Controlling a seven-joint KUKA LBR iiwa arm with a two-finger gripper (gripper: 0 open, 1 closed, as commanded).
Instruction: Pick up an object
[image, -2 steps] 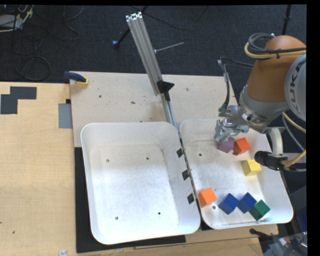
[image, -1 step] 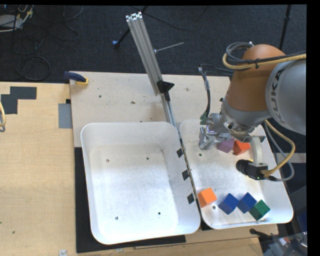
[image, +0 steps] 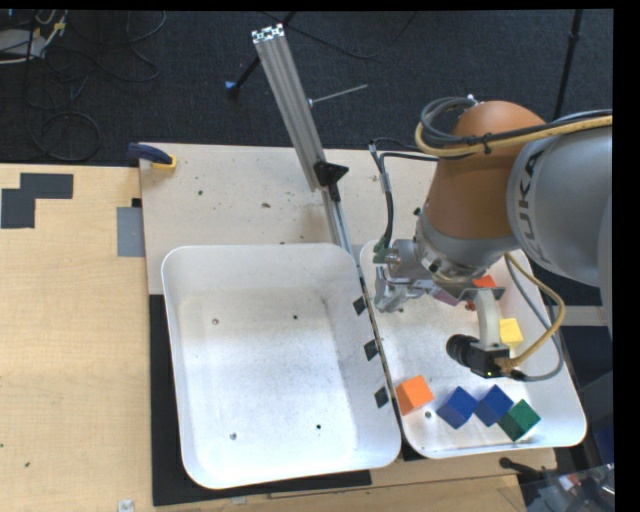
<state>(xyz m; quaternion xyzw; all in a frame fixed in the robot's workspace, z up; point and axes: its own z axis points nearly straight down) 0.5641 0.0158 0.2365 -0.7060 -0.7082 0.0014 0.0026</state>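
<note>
**Bench (image: 250, 200) with two white bins: loose blocks sit lower right of the end effector (image: 392, 292)**

Pale wood carries the left bin (image: 260, 360) and the right bin (image: 428, 345) side by side, with dark carpet and cables behind them at the top of the frame. A slanted metal post (image: 285, 90) runs down from the upper middle to the seam between the bins.

The grey arm comes in from the right. Its end effector hangs over the upper left corner of the right bin, just beside the shared rim. Whether it is apart or together cannot be told from this angle, and nothing shows in its grasp.

All the blocks lie in the right bin, apart from the tool. The orange block (image: 413, 393) is nearest, directly below it in the frame and close to the shared rim. Further lower right, a blue block (image: 458, 408) touches a second blue block (image: 493, 403), with the green block (image: 520, 418) just beside them near the bin's lower right corner. The yellow block (image: 510, 331) lies to the right of the end effector, at middle right.
</note>
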